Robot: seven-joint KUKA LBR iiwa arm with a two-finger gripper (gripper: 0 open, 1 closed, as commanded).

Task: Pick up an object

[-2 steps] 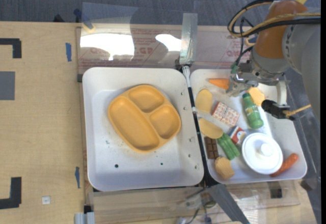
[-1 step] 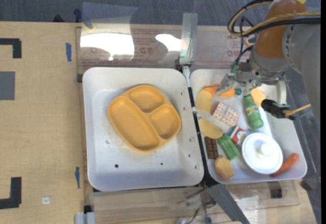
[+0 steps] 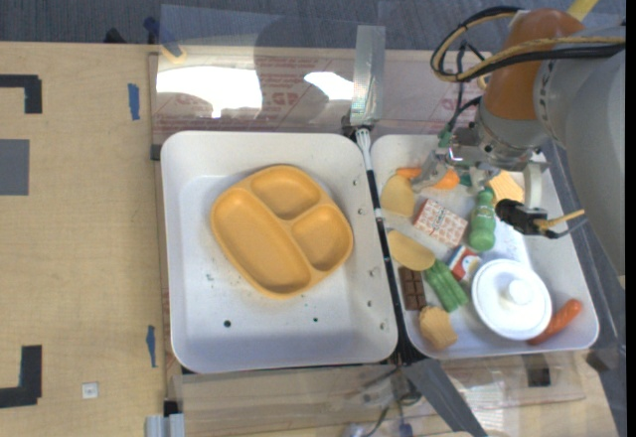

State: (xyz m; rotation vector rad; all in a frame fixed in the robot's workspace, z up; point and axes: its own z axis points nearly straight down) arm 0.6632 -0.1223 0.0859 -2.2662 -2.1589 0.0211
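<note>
The end effector (image 3: 452,162) hangs low over the right white bin's (image 3: 584,311) far end; whether it is closed, I cannot tell. A small orange piece (image 3: 446,181) lies directly beneath it

I see my arm (image 3: 586,97) reaching in from the right, grey links, orange band (image 3: 522,63) above the wrist, black and yellow cables looped beside it. Wrist points down and left. Gripper (image 3: 452,165) sits low at the far end of the right side, metal parts partly visible under the wrist.
</note>
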